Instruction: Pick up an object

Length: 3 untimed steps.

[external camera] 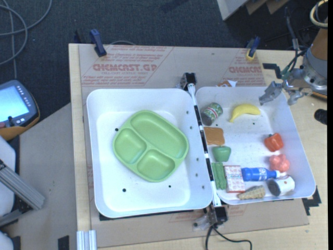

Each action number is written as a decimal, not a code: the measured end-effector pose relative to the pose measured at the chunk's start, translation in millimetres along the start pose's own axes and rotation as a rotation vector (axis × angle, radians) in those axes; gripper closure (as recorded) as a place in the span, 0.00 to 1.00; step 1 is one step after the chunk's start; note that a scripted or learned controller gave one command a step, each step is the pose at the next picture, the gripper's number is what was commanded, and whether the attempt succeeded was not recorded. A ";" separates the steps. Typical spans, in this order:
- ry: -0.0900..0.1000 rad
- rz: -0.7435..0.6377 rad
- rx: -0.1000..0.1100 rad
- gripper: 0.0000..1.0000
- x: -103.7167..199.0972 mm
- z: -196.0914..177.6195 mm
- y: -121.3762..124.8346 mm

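My gripper hangs over the far right corner of the right bin, its fingers spread open with nothing between them. The nearest items are a yellow banana to its left and a red-orange pepper nearer the front. Further along that bin lie a small tin can, a brown toast slice, a green pepper, a pink strawberry, a blue bottle, a red-and-white box, a tan cone and a white cup.
The left bin holds a green divided plate. A ridge with black clips separates the two bins. Blue clamps pin the board at the back. A monitor stands off the bench to the left.
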State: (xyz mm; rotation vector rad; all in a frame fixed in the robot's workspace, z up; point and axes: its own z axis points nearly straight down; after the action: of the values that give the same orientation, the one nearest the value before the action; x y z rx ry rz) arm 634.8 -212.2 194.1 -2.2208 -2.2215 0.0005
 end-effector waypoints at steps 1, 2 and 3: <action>0.005 -0.003 0.000 0.00 -7.2 100.5 -47.8; 0.007 -0.003 0.001 0.00 -8.1 101.1 -71.8; 0.002 0.001 0.004 0.00 2.0 109.9 -101.8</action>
State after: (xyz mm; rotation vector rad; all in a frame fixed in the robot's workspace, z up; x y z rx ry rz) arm 532.9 -210.2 84.2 -2.2188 -2.2176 0.0018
